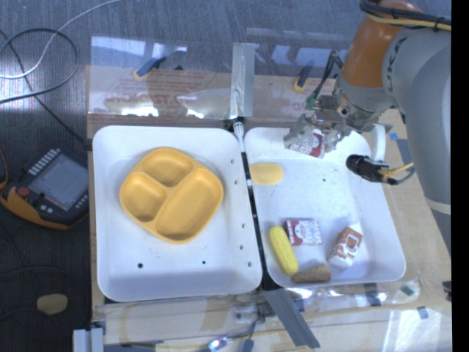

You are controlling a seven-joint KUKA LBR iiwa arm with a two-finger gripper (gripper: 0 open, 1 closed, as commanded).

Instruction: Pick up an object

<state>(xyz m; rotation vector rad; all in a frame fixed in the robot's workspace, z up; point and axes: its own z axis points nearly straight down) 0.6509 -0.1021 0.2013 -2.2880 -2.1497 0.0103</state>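
At the near edge of the right bin (381, 270), a brown potato-shaped piece (311, 273), touching the lower tip of a yellow corn cob (283, 248) lying lengthwise just beside the bin's left wall. Right of the cob, a small flat red-and-white packet (303, 232), and close beside that, a tilted orange-and-white carton (346, 246). Farther in, near the divider, a pale yellow oval piece (266, 173) resting alone on the white floor. In the left bin (110, 270), 1 yellow plate (171, 193) with 3 compartments, sitting slightly askew at the middle. At the far rim of the right bin, the gripper (316, 133), closed around a red-and-white carton (310, 144), with that carton visible between the fingers and raised at the bin's back edge, tilted. Above it, the grey arm (418, 64) with its orange band (370, 42), reaching in from the right. Off to the left of the bench, on the dark floor, an orange-edged control pendant (51, 189) with black cables trailing away behind. Along the far side, clear plastic sheeting (176, 86) taped over the bench.
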